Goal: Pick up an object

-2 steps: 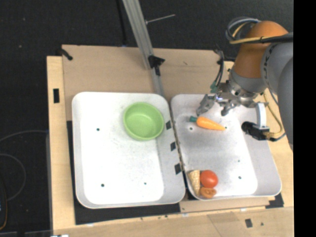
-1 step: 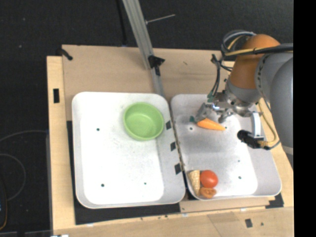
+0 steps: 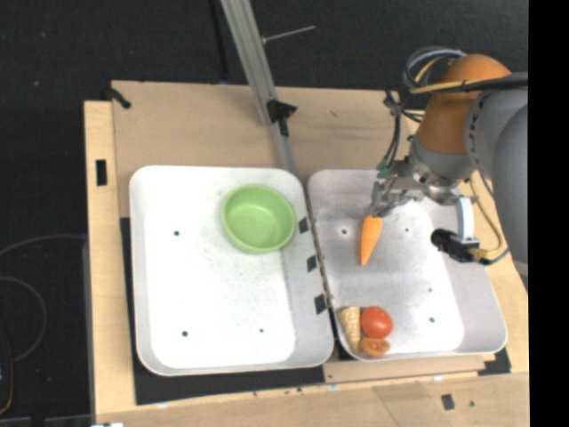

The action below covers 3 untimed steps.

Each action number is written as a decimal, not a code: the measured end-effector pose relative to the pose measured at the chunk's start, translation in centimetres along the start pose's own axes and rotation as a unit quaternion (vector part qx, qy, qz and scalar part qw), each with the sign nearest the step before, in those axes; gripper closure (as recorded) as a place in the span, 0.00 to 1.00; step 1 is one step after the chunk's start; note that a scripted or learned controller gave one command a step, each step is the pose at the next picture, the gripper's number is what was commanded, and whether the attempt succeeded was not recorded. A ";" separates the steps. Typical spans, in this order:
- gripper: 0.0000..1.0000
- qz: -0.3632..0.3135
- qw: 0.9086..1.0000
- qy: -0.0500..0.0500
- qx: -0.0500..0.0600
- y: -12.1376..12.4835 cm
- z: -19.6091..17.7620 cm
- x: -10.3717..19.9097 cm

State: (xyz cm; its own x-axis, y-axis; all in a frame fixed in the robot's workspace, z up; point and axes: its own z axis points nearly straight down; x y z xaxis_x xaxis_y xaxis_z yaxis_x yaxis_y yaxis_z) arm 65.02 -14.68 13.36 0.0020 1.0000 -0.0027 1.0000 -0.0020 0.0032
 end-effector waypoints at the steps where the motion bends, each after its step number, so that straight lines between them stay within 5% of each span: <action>1: 1.00 0.000 1.000 0.000 -0.002 -0.9 -5.4 -0.1; 2: 1.00 -0.001 1.000 0.001 -0.001 -0.8 -8.3 -0.2; 3: 1.00 -0.004 1.000 0.002 0.000 -1.0 -9.8 4.4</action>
